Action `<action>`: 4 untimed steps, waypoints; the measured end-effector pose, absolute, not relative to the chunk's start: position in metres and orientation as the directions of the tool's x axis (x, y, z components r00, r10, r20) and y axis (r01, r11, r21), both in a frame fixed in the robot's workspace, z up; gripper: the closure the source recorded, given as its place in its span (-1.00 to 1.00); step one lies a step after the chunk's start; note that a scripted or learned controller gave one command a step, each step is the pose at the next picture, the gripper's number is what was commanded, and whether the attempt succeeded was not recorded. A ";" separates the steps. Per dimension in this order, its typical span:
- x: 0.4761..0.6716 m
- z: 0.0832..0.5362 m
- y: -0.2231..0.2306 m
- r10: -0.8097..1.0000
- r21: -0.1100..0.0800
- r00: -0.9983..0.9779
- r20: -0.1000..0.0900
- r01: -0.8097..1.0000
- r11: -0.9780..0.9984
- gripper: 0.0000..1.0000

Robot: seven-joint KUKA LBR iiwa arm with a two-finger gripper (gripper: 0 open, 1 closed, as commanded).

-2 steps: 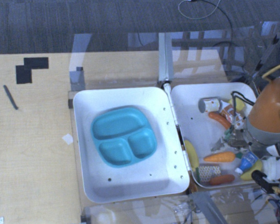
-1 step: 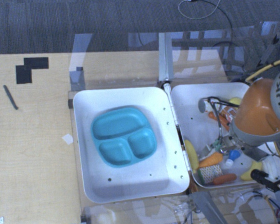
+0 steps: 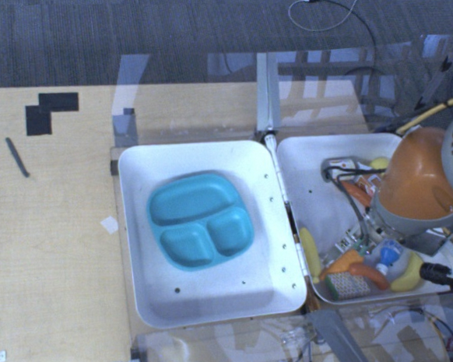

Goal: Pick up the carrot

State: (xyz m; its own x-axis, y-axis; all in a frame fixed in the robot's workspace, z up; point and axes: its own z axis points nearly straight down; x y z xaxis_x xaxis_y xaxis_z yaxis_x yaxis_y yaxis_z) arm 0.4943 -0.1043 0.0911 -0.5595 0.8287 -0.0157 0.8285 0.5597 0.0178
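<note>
Here, blue plate in left bin; carrot in cluttered right bin; gripper state unclear.

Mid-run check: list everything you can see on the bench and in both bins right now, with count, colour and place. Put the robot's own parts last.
left bin: one, white, left of the pair.
divided tray: one, light blue, three compartments, in the middle of the left bin.
right bin: one, white, beside the left bin.
carrot: one, orange, near the front of the right bin among other items.
yellow piece: one, long, against the right bin's left wall.
yellow item: one, at the front right of the right bin, partly under the arm.
blue-and-white item: one, small, beside the carrot; too cluttered to identify.
black tape patches: several, on the wooden bench, far left.
dark stick: one, on the bench, left.
arm: one, orange band and grey, over the right bin.
gripper: one, down among the clutter.
</note>
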 end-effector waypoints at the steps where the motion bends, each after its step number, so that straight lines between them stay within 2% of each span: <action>1: 0.494 0.091 -0.104 0.829 0.018 -0.559 -0.016 0.829 0.560 -1.00; 2: 0.496 0.102 -0.102 0.828 0.021 -0.561 -0.015 0.827 0.561 1.00; 3: 0.496 0.102 -0.102 0.828 0.021 -0.561 -0.015 0.827 0.561 -1.00; 4: 0.493 0.091 -0.103 0.720 0.014 -0.694 -0.014 0.720 0.694 -1.00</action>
